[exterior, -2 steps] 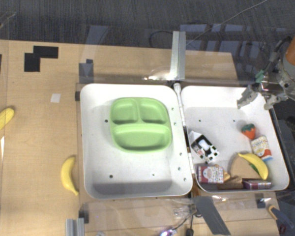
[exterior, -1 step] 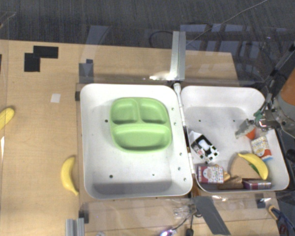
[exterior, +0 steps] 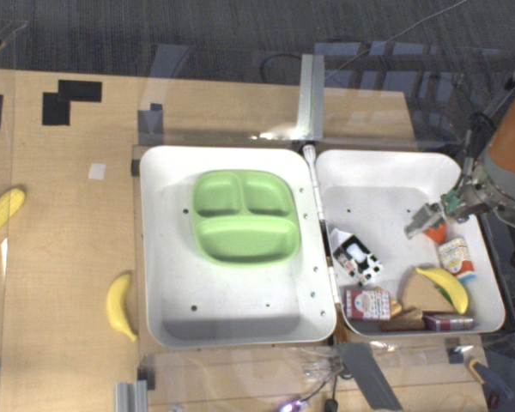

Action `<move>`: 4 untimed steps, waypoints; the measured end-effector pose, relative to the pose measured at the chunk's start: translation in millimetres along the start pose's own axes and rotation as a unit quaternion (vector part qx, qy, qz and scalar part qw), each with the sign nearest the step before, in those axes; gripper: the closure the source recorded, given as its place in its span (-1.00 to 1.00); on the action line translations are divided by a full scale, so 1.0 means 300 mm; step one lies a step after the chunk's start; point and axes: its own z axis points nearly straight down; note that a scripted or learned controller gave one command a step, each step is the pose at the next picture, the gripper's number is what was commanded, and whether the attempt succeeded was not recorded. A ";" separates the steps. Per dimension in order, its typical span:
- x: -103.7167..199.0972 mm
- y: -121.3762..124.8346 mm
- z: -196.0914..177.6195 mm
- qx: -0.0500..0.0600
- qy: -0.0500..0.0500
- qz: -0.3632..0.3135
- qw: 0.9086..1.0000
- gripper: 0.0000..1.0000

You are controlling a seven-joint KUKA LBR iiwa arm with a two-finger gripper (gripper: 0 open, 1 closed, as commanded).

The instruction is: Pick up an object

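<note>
Two white bins side by side on a wooden surface point(exterior: 60, 273). In the left bin point(exterior: 154, 316), a green divided plate point(exterior: 245, 215), lying flat near the middle, three compartments up.

In the right bin point(exterior: 369, 170), a cluster of small things crowded toward the near edge and the right wall, with the far half bare. Along the near wall, a red carton point(exterior: 367, 303), a brown slab point(exterior: 421, 294) just beside it and a dark bar point(exterior: 449, 322) further right. Resting on the brown slab, a yellow banana point(exterior: 444, 286), curved, tip toward the right wall. Just above it, against the right wall, a white-and-red packet point(exterior: 456, 256). Near the divider between the bins, a black-and-white item point(exterior: 356, 258), set apart from the rest.

Reaching in from the right over the right bin, the grey arm point(exterior: 506, 157) with its orange band. Jaws low over the right part of that bin, above the packet and the yellow banana, pointing left and down. Cannot tell whether spread or pressed together from this angle, nor whether anything sits between them. Just beside them, a small orange piece point(exterior: 436, 232); touching or apart, not clear.

Outside the bins, on the surface to the left, a loose banana point(exterior: 120, 305) close to the left bin's wall, and a corn cob point(exterior: 2, 213) at the far left edge. Further back, black shapes point(exterior: 69, 99) flat on the wood.
</note>
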 end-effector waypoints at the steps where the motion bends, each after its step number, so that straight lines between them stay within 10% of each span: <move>1: -0.171 0.057 0.172 0.001 0.000 -0.037 0.999 -1.00; 2: -0.243 0.179 0.425 -0.002 -0.002 -0.058 0.998 -1.00; 4: -0.099 0.434 0.411 0.003 0.000 -0.047 0.999 -1.00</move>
